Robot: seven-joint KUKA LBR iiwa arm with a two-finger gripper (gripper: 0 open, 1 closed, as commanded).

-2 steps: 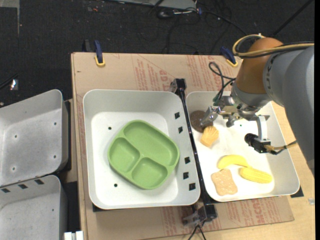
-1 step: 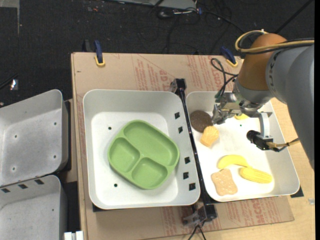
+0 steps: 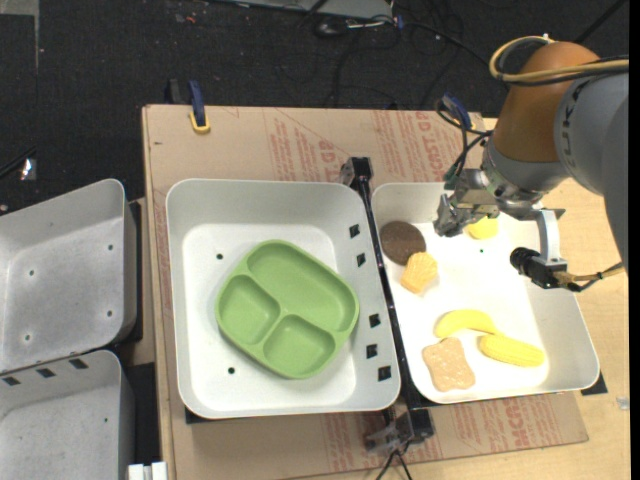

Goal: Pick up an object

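Yellow round piece (image 3: 484, 229) sits at the upper right of the frame, right beside our hand (image 3: 455, 216); can't tell its state from here. We reckon it could skid against the right bin (image 3: 570, 318) wall and slip away.

Count of things in and around the two shallow white bins (image 3: 190, 298)

One green three-compartment plastic plate (image 3: 287, 309) lies in the left bin; the right bin holds six toy foods: one brown round cookie (image 3: 402, 239), one orange lumpy piece (image 3: 419, 272), two yellow banana-shaped pieces (image 3: 464, 322), one tan toast slice (image 3: 448, 364), one small yellow piece (image 3: 484, 229).
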